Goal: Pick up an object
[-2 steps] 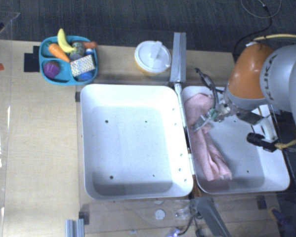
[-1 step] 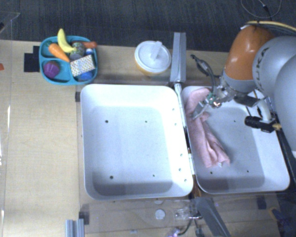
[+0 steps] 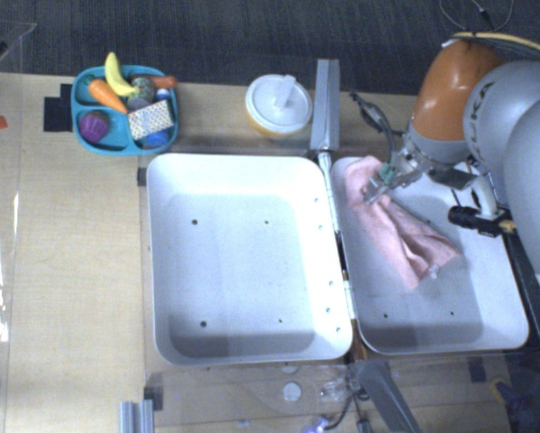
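Cloth: a pink cloth (image 3: 398, 228) lay crumpled in the right bin (image 3: 499, 323), up against that bin's left wall and far corner.

Long axis: the cloth ran as a slanted band, from the far-left corner of the bin down toward its middle, where it ended in a bunched fold.

Gripper: the gripper (image 3: 382, 184) sat low over the upper end of the cloth, touching or all but touching the fabric there.

Grip state: I could not tell from where I stood whether it had closed on anything, so I would not call the cloth held.

Key relation: most of the cloth stretched away from the gripper toward the near-right, along the band's own line; only the top end lay under the tool.

Left bin: the left bin (image 3: 161, 242) stood beside it, well apart from the arm.

Judgement: a lift from that end would probably trail the rest of the cloth behind it.
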